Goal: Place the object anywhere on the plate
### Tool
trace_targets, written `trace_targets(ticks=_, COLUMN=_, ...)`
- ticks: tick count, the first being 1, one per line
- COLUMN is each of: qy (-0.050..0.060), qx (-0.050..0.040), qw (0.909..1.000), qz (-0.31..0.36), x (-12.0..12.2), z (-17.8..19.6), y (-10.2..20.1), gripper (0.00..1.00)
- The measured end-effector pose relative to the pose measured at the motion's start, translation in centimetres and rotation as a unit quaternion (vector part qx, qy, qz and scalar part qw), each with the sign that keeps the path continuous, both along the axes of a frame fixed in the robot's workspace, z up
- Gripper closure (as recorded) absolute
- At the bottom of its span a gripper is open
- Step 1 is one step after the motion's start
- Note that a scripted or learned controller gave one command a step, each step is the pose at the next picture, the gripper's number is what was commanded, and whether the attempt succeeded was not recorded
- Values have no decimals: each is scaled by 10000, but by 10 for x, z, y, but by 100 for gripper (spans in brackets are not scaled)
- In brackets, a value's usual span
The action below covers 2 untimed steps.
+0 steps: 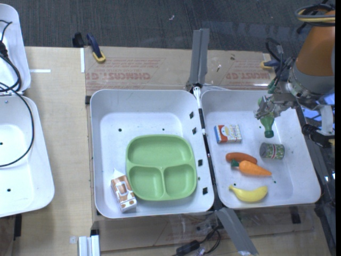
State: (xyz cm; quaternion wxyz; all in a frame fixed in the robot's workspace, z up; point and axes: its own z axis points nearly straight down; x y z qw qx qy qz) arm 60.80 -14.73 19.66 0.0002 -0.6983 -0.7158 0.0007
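A green three-compartment plate lies in the left bin. My gripper hangs over the upper right part of the right bin. It is shut on a small green bottle, which dangles below the fingers with its end pointing down, just above the bin floor. The plate is far to the left of the gripper, across the divider between the bins.
In the right bin lie a white and orange box, a small can, a carrot, a red sausage and a banana. A small carton leans by the plate's lower left corner.
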Motion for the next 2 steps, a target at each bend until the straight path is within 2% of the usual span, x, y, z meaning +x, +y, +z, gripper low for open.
trace_targets(ticks=1, qy=6, qx=4, qw=9971, qz=764, x=-66, z=-10, y=51, gripper=100)
trace_targets(ticks=2, qy=10, qx=4, qw=9940, qz=1098, x=-102, z=-6, y=110, gripper=100)
